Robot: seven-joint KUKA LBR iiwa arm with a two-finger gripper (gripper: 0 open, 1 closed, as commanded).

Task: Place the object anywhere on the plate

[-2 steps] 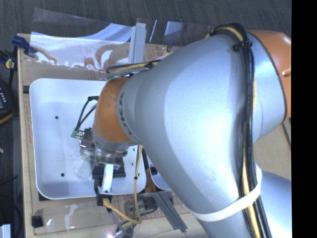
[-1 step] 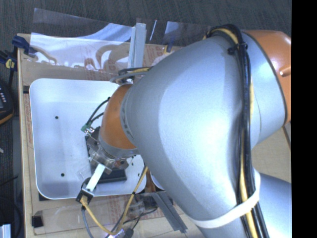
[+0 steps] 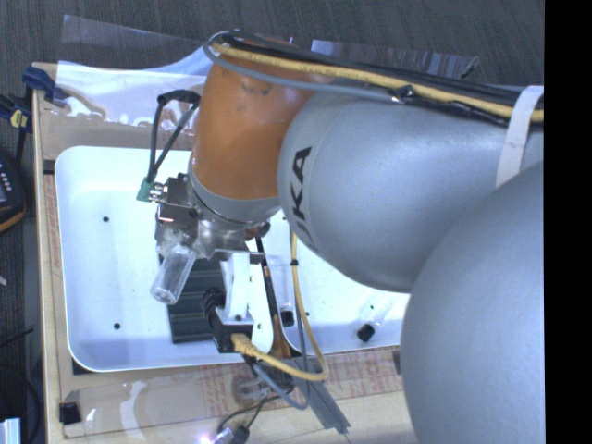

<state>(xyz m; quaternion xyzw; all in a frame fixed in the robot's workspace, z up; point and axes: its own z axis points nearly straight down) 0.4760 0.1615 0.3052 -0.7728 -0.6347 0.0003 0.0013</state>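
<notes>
My gripper [image 3: 172, 277] hangs low over the middle of the left white bin [image 3: 83, 248], below the orange wrist band [image 3: 236, 128]. Its pale, translucent tip points down and to the left, close to the bin floor. I see nothing between the fingers from this angle, and the arm's bulk hides the floor right beneath the wrist. A small black object [image 3: 367, 331] lies in the right bin [image 3: 342, 313], near that bin's front edge and apart from the gripper.
The grey arm [image 3: 416, 211] covers most of the right bin and the back of the bench. Two small dark dots [image 3: 105, 218] mark the left bin's floor. Clear plastic sheeting [image 3: 120, 72] lies behind the bins. The bench's wooden front edge [image 3: 185, 396] runs below.
</notes>
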